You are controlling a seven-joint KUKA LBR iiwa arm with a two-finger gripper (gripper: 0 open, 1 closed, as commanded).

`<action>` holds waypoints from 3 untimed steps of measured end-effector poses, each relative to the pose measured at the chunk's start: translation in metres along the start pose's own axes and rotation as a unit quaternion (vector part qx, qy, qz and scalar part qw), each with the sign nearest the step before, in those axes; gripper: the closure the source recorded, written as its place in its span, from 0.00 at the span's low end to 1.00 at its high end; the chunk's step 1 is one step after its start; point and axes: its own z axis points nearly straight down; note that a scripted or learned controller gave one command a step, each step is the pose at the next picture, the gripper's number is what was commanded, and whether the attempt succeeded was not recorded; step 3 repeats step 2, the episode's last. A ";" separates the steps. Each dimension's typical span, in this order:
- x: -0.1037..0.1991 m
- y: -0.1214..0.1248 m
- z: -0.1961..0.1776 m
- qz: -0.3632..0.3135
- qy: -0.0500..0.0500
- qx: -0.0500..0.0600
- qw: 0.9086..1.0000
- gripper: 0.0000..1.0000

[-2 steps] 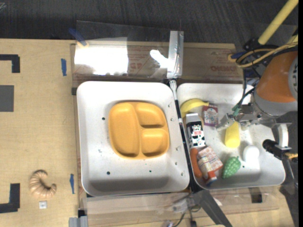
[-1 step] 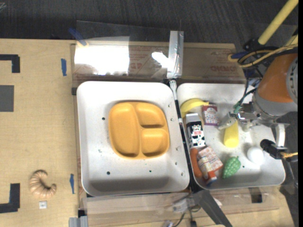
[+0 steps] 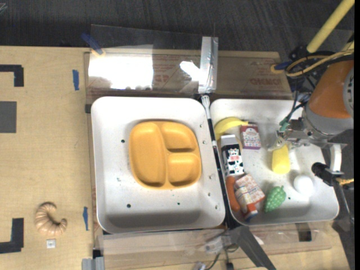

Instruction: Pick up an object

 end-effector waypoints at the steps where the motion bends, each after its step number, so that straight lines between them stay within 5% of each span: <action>1: 0.028 -0.006 -0.157 0.116 0.000 0.000 0.993 1.00; 2: 0.055 -0.095 -0.118 -0.091 0.002 0.008 0.996 1.00; 3: 0.055 -0.095 -0.118 -0.091 0.002 0.008 0.996 1.00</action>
